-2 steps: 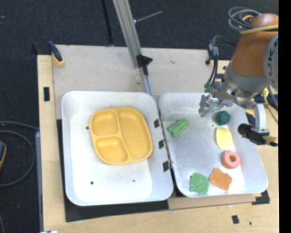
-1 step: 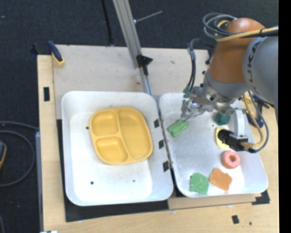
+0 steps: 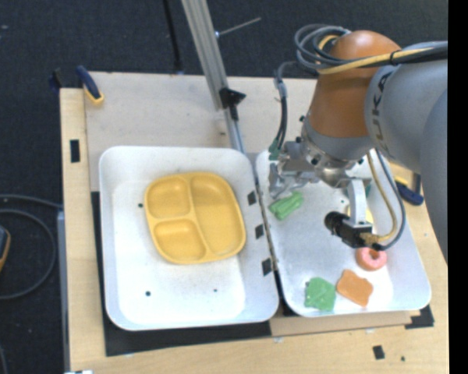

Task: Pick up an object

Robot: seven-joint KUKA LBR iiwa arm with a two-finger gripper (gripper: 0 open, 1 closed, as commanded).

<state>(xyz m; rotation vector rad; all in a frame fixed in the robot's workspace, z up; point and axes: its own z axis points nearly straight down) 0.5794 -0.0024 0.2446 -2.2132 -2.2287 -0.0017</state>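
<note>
A pale green elongated piece [image 3: 286, 206] lies tilted at the upper left of the right bin [image 3: 312, 248], close to the bin's left wall. My gripper [image 3: 278, 187] hangs directly over its upper end, at or just above it; the view does not settle whether they touch. A pink ring [image 3: 370, 258], an orange piece [image 3: 354, 287] and a darker green piece [image 3: 320, 294] sit along the right bin's near edge, well away from the gripper.
The left bin [image 3: 125, 287] holds a yellow divided plate [image 3: 195, 216] near its middle. A slanted metal pole [image 3: 210, 61] rises behind the bins. The arm's grey and orange body [image 3: 351, 92] covers the right bin's far side.
</note>
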